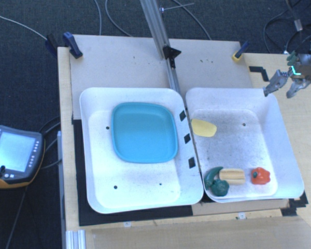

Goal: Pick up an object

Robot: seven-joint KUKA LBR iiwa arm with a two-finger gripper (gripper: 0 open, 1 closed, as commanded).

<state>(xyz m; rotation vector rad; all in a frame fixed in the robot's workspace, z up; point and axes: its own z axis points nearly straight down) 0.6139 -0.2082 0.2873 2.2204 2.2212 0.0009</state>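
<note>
The right bin (280, 134) holds a yellow lemon-like piece (203, 128) near its left wall. Along its front edge lie a dark green pepper (216, 181), a tan bread-like block (232, 176) and a red tomato-like piece (259, 176). The left bin (93, 154) holds a turquoise square plate (144, 132). My gripper (283, 84) hangs at the far right, above the back right corner of the right bin, well away from the objects. Its two fingers are spread apart with nothing between them.
A slanted metal pole (156, 22) runs from the top down to the gap between the bins. A blue clamp (72, 44) and a yellow clamp (240, 51) hold the board's back edge. A teach pendant (13, 155) lies off the bench at left.
</note>
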